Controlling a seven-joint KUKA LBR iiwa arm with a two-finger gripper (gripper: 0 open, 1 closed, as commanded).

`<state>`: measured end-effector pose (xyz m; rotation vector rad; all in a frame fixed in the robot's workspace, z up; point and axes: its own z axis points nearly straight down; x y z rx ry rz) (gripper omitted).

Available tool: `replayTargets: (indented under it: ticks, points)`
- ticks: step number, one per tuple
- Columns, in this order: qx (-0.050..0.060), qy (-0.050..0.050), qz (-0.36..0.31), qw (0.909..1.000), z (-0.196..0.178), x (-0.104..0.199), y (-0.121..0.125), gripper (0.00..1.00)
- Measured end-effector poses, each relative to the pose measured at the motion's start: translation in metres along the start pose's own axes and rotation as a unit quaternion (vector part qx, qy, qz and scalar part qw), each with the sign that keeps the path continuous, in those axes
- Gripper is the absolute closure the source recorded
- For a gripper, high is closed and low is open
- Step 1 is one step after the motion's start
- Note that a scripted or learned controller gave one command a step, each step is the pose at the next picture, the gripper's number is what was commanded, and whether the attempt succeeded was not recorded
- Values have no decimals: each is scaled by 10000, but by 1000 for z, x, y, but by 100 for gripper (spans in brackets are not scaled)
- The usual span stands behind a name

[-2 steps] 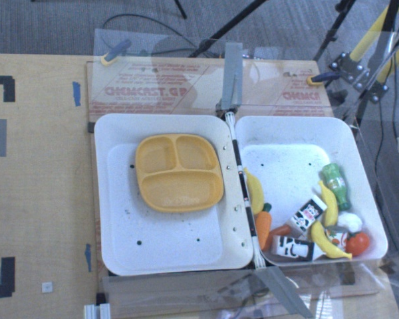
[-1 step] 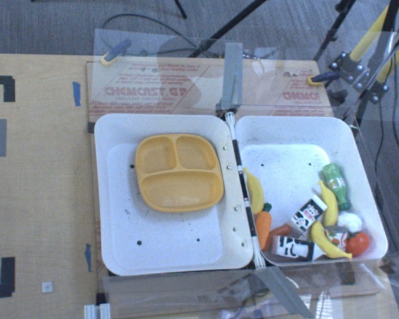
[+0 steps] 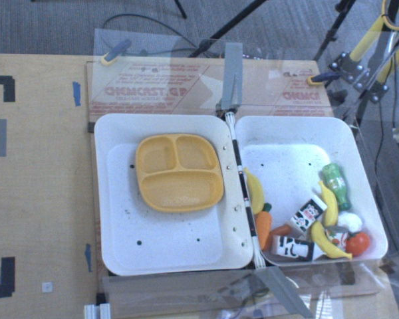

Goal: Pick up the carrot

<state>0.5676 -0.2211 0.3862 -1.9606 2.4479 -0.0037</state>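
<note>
The carrot (image 3: pixel 263 226) is orange with a green top. It lies lengthwise against the left wall of the right bin (image 3: pixel 286 135), near the front corner, with the green end pointing away from the front. A yellow banana (image 3: pixel 255 190) lies just behind it along the same wall. A small red item (image 3: pixel 280 231) touches the carrot's right side.
The right bin's front right holds a pile: two black-and-white cartons (image 3: pixel 308 214) (image 3: pixel 294 248), two bananas (image 3: pixel 330 201) (image 3: pixel 326 242), a green bottle (image 3: pixel 334 182), a white ball (image 3: pixel 350 220) and a tomato (image 3: pixel 358 243). The left bin (image 3: pixel 113 198) bears a yellow divided plate (image 3: pixel 179 172).
</note>
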Motion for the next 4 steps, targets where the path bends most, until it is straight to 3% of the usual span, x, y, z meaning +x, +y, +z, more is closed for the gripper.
replayTargets:
  ticks: [1, 2, 3, 4]
  points:
    - [14, 0, -2764, 9611, -50, -2, -13, 100]
    - [8, -1, -4450, 8955, -49, -18, -43, 100]
    - [8, -3, -5893, 8079, -48, -24, -66, 100]
    - [-11, -17, -5920, 8060, 25, -20, -84, 100]
